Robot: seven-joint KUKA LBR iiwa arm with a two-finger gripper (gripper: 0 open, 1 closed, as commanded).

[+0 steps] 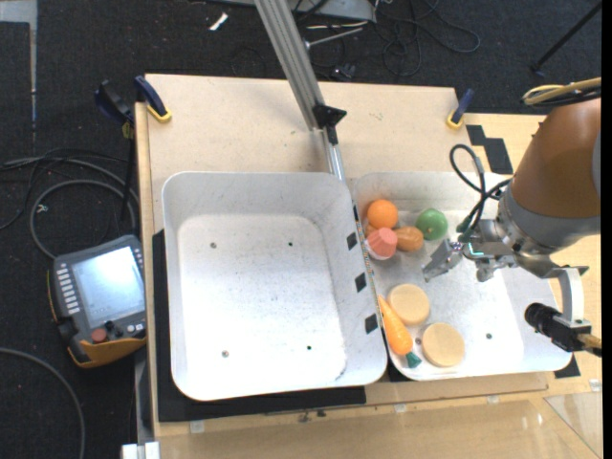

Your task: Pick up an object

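The right bin [507, 314] holds several toy foods: an orange ball [382, 213], a green ball [432, 223], a pink piece [382, 245], a small brown-orange piece [410, 239], two tan round discs [409, 304] [444, 344] and a carrot [396, 330] along the bin's left wall. My gripper [464, 263] hangs over the middle of this bin, just right of the green ball and above the upper disc. Its fingers [438, 260] are spread open with nothing between them.
The left bin [174, 204] lies beside the right one; they meet at a shared wall [361, 256]. A slanted metal pole [292, 51] comes down to the bins' top junction. A teach pendant [100, 299] lies off the bench at left. Clamps [153, 98] [460, 108] grip the bench's back corners.
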